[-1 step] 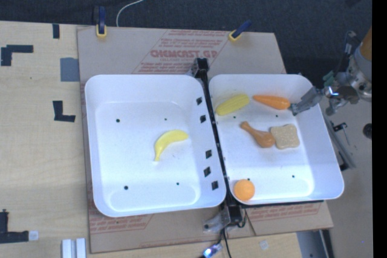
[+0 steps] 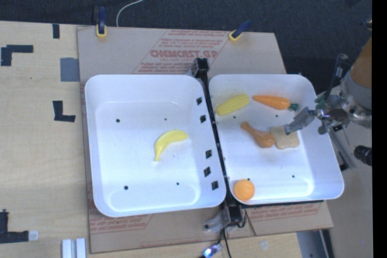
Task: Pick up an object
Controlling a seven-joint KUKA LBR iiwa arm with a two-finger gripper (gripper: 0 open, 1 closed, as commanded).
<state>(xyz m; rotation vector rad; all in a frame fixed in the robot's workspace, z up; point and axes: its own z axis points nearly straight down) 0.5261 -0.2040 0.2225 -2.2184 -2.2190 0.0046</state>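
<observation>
In the left bin point(image 2: 100, 130) lies a yellow banana point(image 2: 169, 142). The right bin point(image 2: 320, 172) holds a yellow corn cob point(image 2: 232, 104), an orange carrot point(image 2: 272, 101), a brown drumstick point(image 2: 257, 135), a beige bread slice point(image 2: 286, 140) and an orange ball point(image 2: 243, 190). My gripper point(image 2: 305, 119) hangs over the right bin's right side, just above and to the right of the bread slice. Nothing shows in its grasp.
Both bins rest on a cardboard sheet point(image 2: 175, 51) held by two clamps at the back. A black divider point(image 2: 208, 130) runs between the bins. The arm's body point(image 2: 357, 99) fills the space past the right rim.
</observation>
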